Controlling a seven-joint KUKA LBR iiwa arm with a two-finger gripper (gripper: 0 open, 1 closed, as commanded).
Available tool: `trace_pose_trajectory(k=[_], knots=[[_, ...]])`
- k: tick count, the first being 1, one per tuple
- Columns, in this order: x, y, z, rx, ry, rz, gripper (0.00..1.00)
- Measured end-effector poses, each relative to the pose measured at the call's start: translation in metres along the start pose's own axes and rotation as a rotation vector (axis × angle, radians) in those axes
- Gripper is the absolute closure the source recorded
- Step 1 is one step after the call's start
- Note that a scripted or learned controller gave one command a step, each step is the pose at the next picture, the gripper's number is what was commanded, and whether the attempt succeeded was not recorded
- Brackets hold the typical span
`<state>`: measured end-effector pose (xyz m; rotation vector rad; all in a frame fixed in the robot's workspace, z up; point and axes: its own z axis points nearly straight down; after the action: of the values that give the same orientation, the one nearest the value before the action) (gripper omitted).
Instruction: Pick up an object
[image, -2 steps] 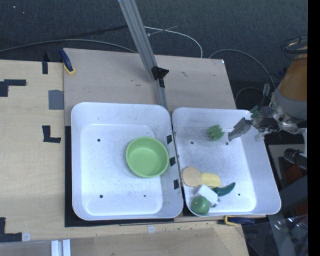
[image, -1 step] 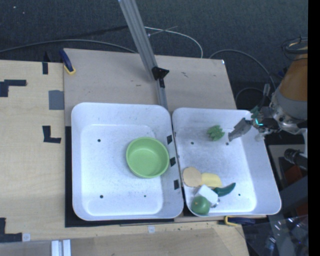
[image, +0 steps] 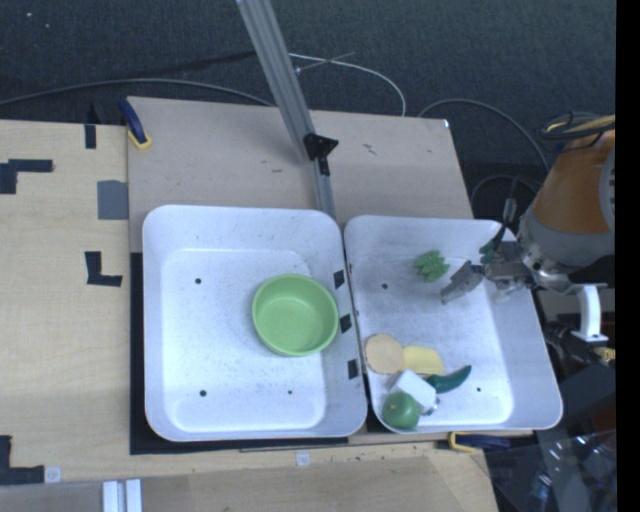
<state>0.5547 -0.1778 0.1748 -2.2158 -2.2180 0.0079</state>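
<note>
Heaped at the right bin's (image: 520, 330) near edge lie a green ball (image: 401, 410), white block (image: 412, 388) and yellow pieces (image: 423, 359). Nothing is picked yet: the fingers (image: 458, 284) hover empty near a green lump (image: 431, 265); their spread I cannot tell.

Small leafy green piece (image: 431, 265) in the upper part of the right bin, alone. Near that bin's lower left corner, a cluster: tan disc (image: 384, 353), yellow piece (image: 423, 359), white block (image: 412, 388), green ball (image: 401, 410), dark teal pepper-like shape (image: 453, 379). Green bowl (image: 294, 315) upright, right of centre in the left bin.
</note>
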Motion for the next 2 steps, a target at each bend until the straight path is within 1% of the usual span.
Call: trace_pose_trajectory(k=[1, 2], knots=[[0.006, 0.007, 0.06, -0.001, 0.0, -0.001, 0.0], [0.006, 0.007, 0.087, -0.007, -0.003, -0.001, 0.0]])
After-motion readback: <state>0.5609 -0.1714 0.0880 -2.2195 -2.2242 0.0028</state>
